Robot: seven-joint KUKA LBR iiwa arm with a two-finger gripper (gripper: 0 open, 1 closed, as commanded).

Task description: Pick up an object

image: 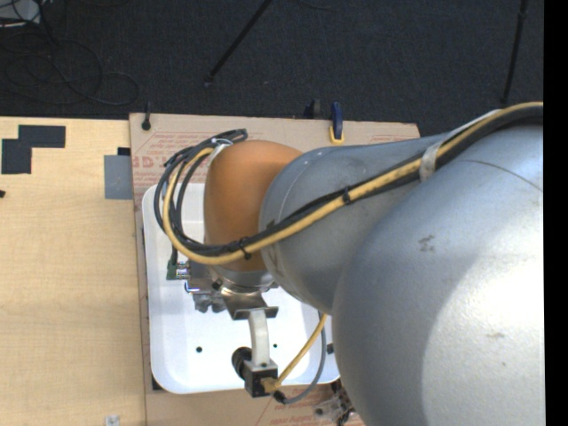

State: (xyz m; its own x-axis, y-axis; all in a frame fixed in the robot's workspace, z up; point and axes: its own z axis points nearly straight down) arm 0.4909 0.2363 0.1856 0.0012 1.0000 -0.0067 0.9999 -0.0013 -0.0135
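The grey arm with orange band (240,185) hangs over the shallow white plastic bin (177,362), presumably to set its two-finger gripper (232,307) on an object, but its bulk hides whatever lies beneath, so the claw's state and the object's place cannot be told.

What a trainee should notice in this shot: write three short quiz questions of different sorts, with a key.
1. True or false: the arm reaches over the white bin from the view's left.
2. What colour is the band above the wrist? A) blue B) orange C) green
3. Fill in: the clamp at the far edge of the brown sheet under the bin is coloured ____.

Key: 1 false, it comes from the right; 2 B; 3 blue.
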